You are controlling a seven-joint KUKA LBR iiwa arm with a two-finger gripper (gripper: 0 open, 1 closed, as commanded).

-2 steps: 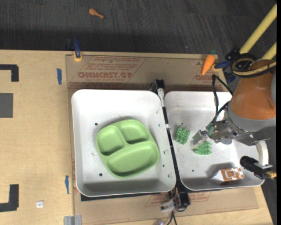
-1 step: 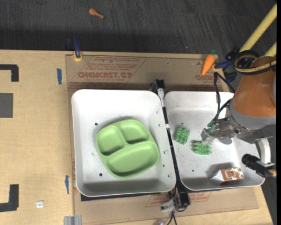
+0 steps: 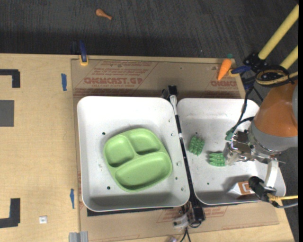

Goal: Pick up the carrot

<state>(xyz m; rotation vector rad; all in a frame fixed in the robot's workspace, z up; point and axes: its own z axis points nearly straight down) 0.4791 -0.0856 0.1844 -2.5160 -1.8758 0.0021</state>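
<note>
An orange carrot (image 3: 224, 69) with a green top lies on the cardboard behind the right bin (image 3: 208, 111), outside both bins. My gripper (image 3: 233, 152) is low inside the right bin, well in front of the carrot. It sits right next to a green ridged toy (image 3: 217, 159) on the bin floor. The arm's orange band (image 3: 278, 118) rises to the right of it. Nothing orange shows at the gripper.
A second green ridged toy (image 3: 195, 144) lies near the right bin's left wall. A small orange-and-white item (image 3: 244, 187) sits at its front. The left bin (image 3: 90, 142) holds a green divided plate (image 3: 137, 158). A small orange object (image 3: 103, 14) lies on the dark floor beyond the bench.
</note>
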